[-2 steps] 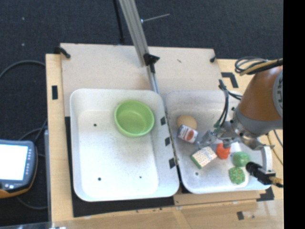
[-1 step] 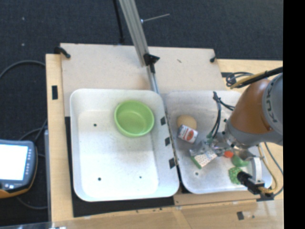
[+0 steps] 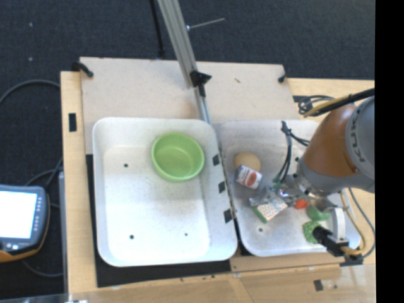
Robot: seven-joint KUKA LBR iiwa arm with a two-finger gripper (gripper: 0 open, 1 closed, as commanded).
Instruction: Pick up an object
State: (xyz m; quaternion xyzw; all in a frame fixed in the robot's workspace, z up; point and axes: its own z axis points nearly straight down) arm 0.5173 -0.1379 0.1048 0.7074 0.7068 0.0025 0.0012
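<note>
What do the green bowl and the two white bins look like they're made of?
Green bowl: probably moulded plastic, uniform lime colour, matte with a soft sheen, thin even rim. Left bin and right bin: likely thin formed plastic, white and speckled with dark scuffs, with rounded corners and a shallow lip.

Small red-and-white can (image 3: 249, 177) — on its side, right bin (image 3: 252, 245).

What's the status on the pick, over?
Gripper low in right bin, among clutter; grasp unclear. Small can and tan ball lie just left of it. Green bowl sits in left bin.
</note>
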